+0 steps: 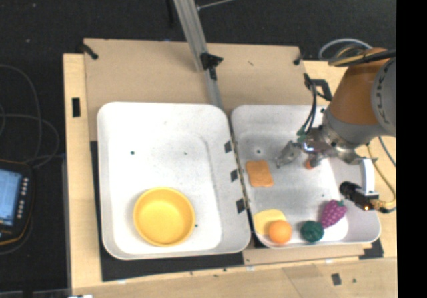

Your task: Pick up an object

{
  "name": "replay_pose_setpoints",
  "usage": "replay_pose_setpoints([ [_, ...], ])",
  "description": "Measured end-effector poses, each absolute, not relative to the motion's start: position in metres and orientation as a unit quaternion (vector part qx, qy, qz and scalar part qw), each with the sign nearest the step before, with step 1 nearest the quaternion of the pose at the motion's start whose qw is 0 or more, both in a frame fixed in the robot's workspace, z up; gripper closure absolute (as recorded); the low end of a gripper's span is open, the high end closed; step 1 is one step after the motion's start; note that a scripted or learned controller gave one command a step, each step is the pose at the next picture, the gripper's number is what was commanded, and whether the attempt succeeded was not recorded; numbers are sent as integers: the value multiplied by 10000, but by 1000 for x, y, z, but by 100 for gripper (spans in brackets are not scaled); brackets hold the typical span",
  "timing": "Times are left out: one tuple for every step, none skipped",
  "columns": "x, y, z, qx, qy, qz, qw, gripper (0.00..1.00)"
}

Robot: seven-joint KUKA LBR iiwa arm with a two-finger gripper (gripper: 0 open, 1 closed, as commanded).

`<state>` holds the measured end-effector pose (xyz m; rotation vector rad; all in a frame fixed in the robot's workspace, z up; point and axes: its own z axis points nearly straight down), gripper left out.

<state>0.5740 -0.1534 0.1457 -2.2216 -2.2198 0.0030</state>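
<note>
Worktop (153,73): tan board carrying two shallow white bins side by side. Left bin (160,137) holds a yellow bowl (164,216) near its front edge. Right bin (293,187): arm (357,103) enters from the right, its claw (291,155) low over the bin's middle; fingers apart, nothing between them. Just beside it, an orange-tan block (259,173). Along the front rim: purple grapes (333,213), pale yellow piece (267,217), orange ball (279,231), dark green object (311,231).

Yellow bowl (164,216) upright in left bin (120,123), flat tan slab (259,173) in right bin (267,120) near the divide, orange ball (279,231), dark green piece (311,231) and purple grapes (333,213) along its near edge
</note>
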Motion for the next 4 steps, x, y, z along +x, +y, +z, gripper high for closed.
replay_pose_setpoints([
  [576,-155,158,-7089,-7053,-12,-16,100],
  [579,-150,221,-7060,-7082,-22,-38,100],
  [580,-152,263,-7061,-7081,-16,-31,100],
  [568,-105,252,-7056,-7086,-4,-5,100],
])
